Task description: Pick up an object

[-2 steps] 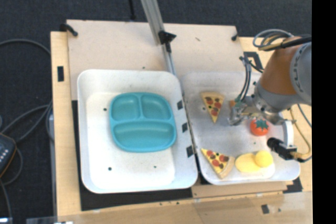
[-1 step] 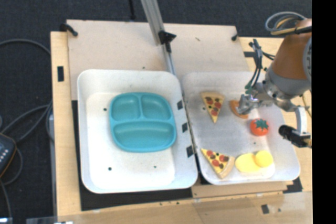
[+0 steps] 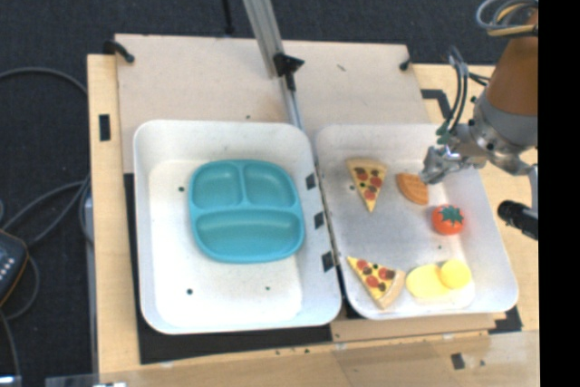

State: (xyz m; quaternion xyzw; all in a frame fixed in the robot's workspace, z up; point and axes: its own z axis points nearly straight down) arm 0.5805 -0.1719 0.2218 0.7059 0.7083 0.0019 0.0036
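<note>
The right bin (image 3: 362, 140) holds toy food. A pizza slice (image 3: 367, 181) lies near its upper left, and a second pizza slice (image 3: 378, 278) sits at the lower left. A brown bread piece (image 3: 412, 188) rests in the middle, a red tomato (image 3: 447, 219) to its right, and a yellow lemon-like piece (image 3: 439, 278) at the lower right. My gripper (image 3: 435, 169) hangs just above and right of the bread piece, its tips close to it. Nothing shows between them.
The left bin (image 3: 154, 149) carries a teal divided plate (image 3: 246, 210). A metal pole (image 3: 258, 0) slants up from between the bins. The arm's orange band (image 3: 517, 82) and cables lie over the right bin's upper right corner.
</note>
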